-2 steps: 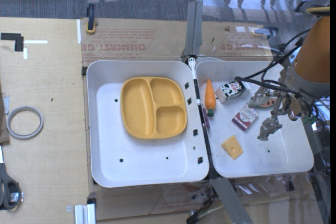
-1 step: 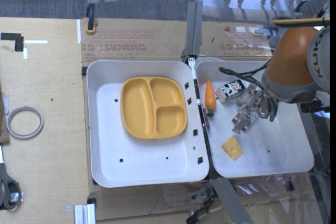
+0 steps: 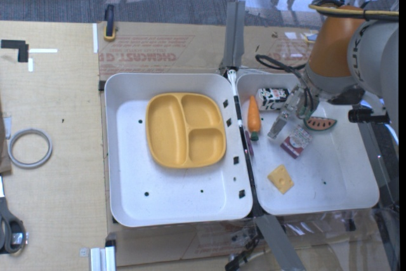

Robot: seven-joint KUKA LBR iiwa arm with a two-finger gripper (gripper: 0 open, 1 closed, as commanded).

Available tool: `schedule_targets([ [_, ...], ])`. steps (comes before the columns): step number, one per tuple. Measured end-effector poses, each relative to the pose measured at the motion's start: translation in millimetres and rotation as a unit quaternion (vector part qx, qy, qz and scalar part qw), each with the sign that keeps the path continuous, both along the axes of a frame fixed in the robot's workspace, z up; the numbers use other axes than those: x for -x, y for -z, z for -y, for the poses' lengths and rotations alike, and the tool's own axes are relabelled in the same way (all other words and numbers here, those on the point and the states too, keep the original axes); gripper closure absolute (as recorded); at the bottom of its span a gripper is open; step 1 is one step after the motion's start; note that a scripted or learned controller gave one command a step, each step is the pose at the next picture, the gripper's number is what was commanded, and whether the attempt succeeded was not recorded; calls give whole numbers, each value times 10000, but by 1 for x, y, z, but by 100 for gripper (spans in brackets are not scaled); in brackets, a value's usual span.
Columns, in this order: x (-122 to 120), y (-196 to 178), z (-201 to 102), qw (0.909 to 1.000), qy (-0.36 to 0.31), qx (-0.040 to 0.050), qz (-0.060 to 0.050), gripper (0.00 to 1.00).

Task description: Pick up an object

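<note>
Glossy yellow plastic plate [image 3: 186, 130]

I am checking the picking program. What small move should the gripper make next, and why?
Probably lower straight down a little: the gripper hangs in the right bin between the carrot and the small red packet, with nothing seen between its fingers.

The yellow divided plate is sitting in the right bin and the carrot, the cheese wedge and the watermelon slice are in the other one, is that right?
Not quite. The camera view shows the yellow divided plate in the left bin, not the right one. The carrot, the cheese wedge and the watermelon slice are in the other one, the right bin.
</note>
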State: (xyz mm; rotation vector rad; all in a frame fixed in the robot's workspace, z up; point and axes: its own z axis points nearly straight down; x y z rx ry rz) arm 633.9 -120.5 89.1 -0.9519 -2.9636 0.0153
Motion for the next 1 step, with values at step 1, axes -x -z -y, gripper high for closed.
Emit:
schedule_targets([
  [1, 38, -4, 59, 9999, -50, 6, 165, 0],
])
